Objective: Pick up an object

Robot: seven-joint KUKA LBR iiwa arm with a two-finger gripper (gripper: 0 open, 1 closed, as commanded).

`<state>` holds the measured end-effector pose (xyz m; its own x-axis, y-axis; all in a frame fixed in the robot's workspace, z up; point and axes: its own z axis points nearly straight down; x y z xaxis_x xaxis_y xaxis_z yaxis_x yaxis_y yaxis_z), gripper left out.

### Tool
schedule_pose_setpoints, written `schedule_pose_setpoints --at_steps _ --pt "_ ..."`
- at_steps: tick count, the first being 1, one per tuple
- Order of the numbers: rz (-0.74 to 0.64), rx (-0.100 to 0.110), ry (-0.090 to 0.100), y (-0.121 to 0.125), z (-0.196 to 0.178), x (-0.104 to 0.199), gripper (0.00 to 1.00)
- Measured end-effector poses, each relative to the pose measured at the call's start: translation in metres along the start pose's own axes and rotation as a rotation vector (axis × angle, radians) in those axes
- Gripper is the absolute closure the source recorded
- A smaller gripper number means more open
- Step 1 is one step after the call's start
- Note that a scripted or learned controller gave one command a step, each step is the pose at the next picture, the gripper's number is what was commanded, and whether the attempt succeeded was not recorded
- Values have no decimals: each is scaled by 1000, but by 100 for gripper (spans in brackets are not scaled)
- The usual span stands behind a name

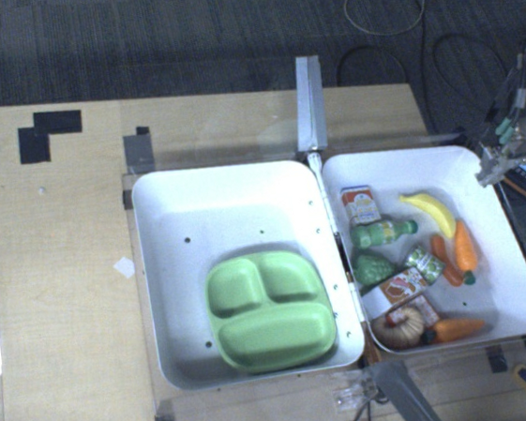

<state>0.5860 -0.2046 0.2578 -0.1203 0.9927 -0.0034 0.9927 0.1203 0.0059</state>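
You have 2 white bins side by side on the bench. The left bin [160,216] carries a green divided tray [270,310] toward its near side, with 3 compartments showing. The right bin [509,299] carries all the small items, bunched in its left and near parts.

The gripper [518,133] sits at the far right, just at the right bin's far right corner — its metal parts hang over the rim there. You cannot tell how its fingers stand; the shapes are too small and cluttered, and nothing can be made out between them.

Every pickable item lies to the left of and nearer than the gripper. The closest is the banana [433,212], curved, a little inside the bin from that corner. Just beside it on the near side is an orange carrot [464,246]. Further left you see a small red-and-white packet [361,206] at the far end, a green bottle [384,232] on its side below it, and a dark green lump [373,268]. Along the near wall lie a red-and-white box [405,285], a brownish round item [401,329] and another carrot [458,328] — all well apart from the gripper.
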Motion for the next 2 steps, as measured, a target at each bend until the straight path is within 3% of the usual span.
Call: schedule_pose_setpoints --at_steps 1,2 --pt "21 -1 1 16 -45 20 100" --pt "25 2 2 2 54 18 100"
